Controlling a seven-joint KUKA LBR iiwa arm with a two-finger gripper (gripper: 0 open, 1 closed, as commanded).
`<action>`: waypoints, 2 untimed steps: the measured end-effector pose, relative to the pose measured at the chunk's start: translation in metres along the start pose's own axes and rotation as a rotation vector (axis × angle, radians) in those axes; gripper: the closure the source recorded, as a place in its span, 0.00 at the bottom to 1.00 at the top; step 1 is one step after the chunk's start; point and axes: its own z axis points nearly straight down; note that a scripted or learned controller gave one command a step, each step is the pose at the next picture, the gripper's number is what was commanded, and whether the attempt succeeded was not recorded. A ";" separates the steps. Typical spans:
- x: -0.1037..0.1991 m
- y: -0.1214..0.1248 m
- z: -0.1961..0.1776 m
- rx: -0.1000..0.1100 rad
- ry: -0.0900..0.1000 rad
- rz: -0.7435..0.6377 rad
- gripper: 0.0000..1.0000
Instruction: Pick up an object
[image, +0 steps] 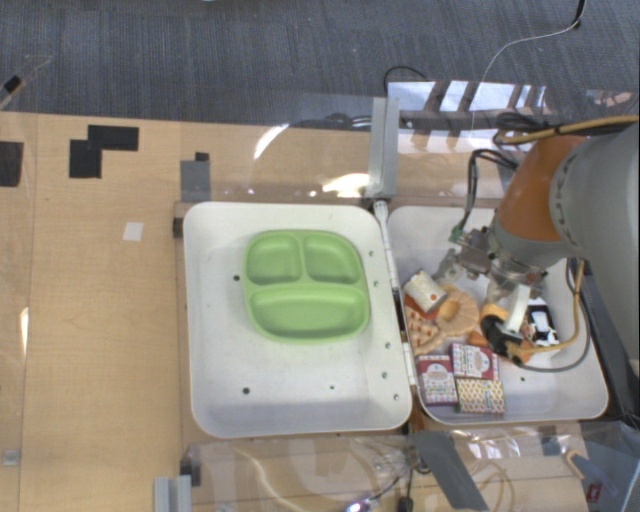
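The pale wooden bench carries two white bins side by side. The left bin sits at the centre of the frame, and the right bin sits at the lower right. The grey arm fills the right edge, and its orange band hangs over the right bin's upper half. A green divided plate lies flat in the middle of the left bin, well apart from everything else. The gripper hovers low over the upper left of the right bin. The wrist hardware blurs its shape, so I cannot tell whether it is wide or closed, and nothing can be seen in its grasp. All the loose objects crowd the left side of the right bin. Three small printed boxes lie flat near the lower edge, touching one another, with their long sides running roughly up and down the frame. Above them lie a tan round piece and a checkered slab, which touch each other. Just to the lower left of the gripper, near the bin's left wall, a small white canister with a red label lies tilted, its long axis slanting from upper left to lower right.
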 end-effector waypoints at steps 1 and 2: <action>0.015 0.044 0.001 0.000 0.000 -0.231 0.00; -0.031 0.045 -0.002 0.004 0.003 -0.203 0.00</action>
